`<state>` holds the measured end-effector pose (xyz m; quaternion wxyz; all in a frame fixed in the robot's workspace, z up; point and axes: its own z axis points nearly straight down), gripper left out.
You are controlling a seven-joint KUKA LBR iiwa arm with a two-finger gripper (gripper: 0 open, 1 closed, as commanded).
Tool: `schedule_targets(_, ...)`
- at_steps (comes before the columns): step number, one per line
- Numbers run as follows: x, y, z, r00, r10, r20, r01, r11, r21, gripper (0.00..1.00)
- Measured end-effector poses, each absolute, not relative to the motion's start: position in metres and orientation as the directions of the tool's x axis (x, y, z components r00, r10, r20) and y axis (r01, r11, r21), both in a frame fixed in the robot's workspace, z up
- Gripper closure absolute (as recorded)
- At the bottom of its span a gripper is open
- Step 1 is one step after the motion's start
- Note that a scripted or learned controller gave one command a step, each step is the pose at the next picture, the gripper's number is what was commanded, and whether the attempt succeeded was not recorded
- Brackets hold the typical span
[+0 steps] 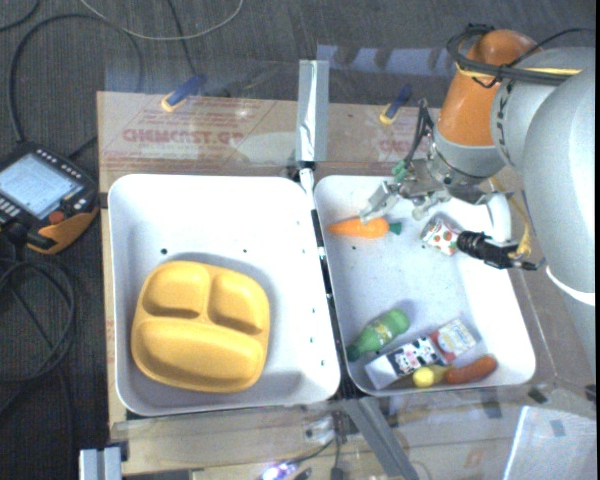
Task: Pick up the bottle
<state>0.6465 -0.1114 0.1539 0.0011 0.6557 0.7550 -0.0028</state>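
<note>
The bottle (378, 333) is green and lies on its side near the front left of the right bin (500, 308). My gripper (400, 204) hangs over the back of that bin, well behind the bottle and just above an orange carrot (358, 228). Its fingers are spread open and nothing sits between them. The grey arm with its orange band (480, 88) comes in from the upper right.
A small dotted box (440, 236) lies right of the gripper. A carton (412, 356), a red packet (457, 338), a yellow fruit (427, 376) and a red sausage (470, 370) crowd the front right by the bottle. The left bin (130, 198) holds a yellow divided tray (200, 323).
</note>
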Motion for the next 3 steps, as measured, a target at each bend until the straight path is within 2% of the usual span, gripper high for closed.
schedule_targets(1, 0.662, -0.108, 0.104, -0.042, 0.999, -0.005, 0.999, 0.042, -0.001, 0.0)
schedule_targets(2, 0.585, -0.098, 0.09, 0.127, 0.992, -0.005, 0.992, -0.127, 0.01, 0.0)
schedule_targets(3, 0.586, -0.097, 0.099, 0.126, 0.992, -0.001, 0.992, -0.126, 0.012, 1.0)
